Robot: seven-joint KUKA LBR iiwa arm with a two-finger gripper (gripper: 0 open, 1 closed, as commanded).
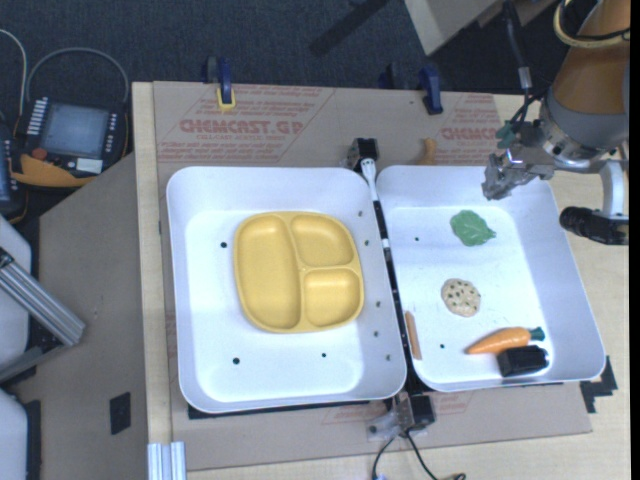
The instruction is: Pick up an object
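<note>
step: reaching | gripper (497, 190) over right bin's (570, 298) far edge, grip unclear | next: drop to green leaf (471, 228)

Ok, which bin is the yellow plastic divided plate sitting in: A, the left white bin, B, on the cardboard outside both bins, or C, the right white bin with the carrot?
A: the yellow plastic divided plate lies in the left white bin, while the round speckled cookie, orange toy carrot and green leafy piece lie in the right white bin.
</note>
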